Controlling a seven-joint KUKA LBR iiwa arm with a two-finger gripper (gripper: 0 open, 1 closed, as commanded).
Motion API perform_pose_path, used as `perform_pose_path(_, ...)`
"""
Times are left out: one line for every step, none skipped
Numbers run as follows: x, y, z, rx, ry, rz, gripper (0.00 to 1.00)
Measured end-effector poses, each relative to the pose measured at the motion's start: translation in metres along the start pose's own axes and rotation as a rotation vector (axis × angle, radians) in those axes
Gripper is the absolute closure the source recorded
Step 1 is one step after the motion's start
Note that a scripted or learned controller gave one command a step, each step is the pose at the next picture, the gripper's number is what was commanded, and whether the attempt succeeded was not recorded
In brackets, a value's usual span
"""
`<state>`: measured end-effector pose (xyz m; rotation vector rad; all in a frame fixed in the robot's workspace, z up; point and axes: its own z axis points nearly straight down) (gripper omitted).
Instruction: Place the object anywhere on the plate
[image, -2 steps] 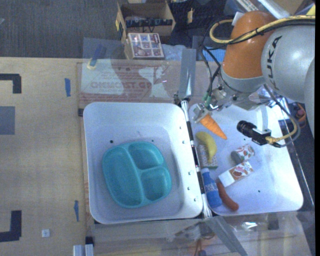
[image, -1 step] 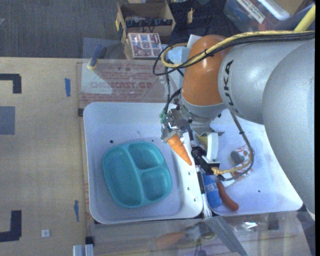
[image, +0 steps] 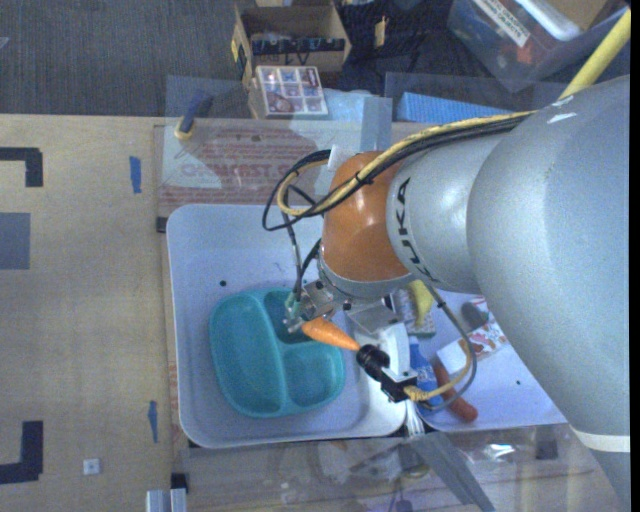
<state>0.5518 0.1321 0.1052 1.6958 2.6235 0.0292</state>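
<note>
Near bin edge: the left bin (image: 190, 300) has its rounded lower rim near the bottom of the frame, close under the plate.
Plate: a teal divided plate (image: 270, 365) lies in the lower middle of the left bin, with bare white floor to its left and above it.
Object: an orange carrot (image: 330, 335), slim and tapered, sits tilted at the plate's right rim, its tip pointing to the lower right.
End effector: the end effector (image: 297, 312) hangs over the plate's upper right corner, just beside the carrot's thick end; I cannot tell how it is set or whether it grips the carrot.
Right bin: the right bin (image: 520, 385) holds small mixed items, largely covered by the arm (image: 480, 220).
Far edge: a patterned board (image: 240, 165) lies beyond the left bin.
Table: bare tan table (image: 80, 300) fills the left of the frame.
</note>
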Motion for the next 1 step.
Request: perform_pose_path(0.0012, -0.0011, 0.0004, 0.005, 0.002, -0.002, 0.0)
